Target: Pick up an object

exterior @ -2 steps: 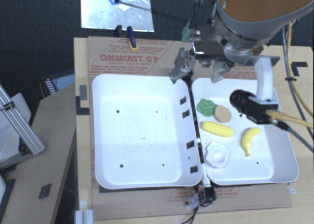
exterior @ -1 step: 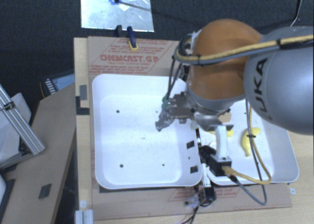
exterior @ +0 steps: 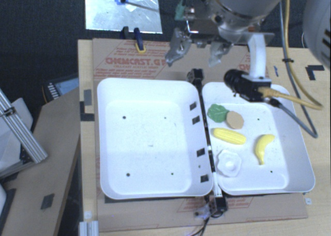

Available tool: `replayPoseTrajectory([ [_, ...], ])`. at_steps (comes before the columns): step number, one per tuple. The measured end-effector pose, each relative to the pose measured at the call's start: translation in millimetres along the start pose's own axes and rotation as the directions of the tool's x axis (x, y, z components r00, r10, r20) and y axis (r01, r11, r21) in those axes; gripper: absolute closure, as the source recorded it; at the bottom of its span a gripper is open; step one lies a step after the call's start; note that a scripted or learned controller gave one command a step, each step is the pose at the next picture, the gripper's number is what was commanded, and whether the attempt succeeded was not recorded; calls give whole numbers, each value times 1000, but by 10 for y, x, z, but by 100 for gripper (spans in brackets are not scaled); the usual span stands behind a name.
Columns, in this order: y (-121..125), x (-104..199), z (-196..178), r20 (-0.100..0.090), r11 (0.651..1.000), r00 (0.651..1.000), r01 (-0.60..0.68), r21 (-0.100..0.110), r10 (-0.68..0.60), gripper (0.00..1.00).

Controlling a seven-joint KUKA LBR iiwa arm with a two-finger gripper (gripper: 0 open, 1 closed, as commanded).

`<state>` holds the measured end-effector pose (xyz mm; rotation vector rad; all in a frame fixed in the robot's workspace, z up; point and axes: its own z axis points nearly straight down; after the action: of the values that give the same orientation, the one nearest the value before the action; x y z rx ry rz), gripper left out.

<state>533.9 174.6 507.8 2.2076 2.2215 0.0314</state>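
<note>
White plastic, both bins. Nearest in the right bin (exterior: 297, 178): a small white cup-like piece (exterior: 228, 163), pale against the floor, shape hard to read. Just behind it a yellow corn cob (exterior: 229, 136) lying crosswise, and to its right a banana (exterior: 263, 147), curved, lying near the middle of the bin floor. Further back a tan round piece (exterior: 235, 120) touching a green leaf (exterior: 217, 112).

Judgement: all look like toy food, light and stiff, smooth-skinned, so likely slippery. Corn cob is the best candidate: take it across its short width, mid-length. Banana likewise at the middle of its curve. Leaf looks thin and flat, poor purchase.

Left bin (exterior: 111, 142): bare floor.

Far: the hand (exterior: 197, 53) hangs above the back edge of the tabletop (exterior: 108, 62), behind the bins, well apart from every object. Fingers (exterior: 177, 50) spread apart, nothing between them.
</note>
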Motion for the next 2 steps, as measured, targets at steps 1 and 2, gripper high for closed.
replayPoseTrajectory([
  [1, -12, -8, -22, 5, 1000, 1000, 2, 16, -2, 100],
  [2, -376, 193, 974, 10, 1000, 1000, 1, 31, -1, 100],
])
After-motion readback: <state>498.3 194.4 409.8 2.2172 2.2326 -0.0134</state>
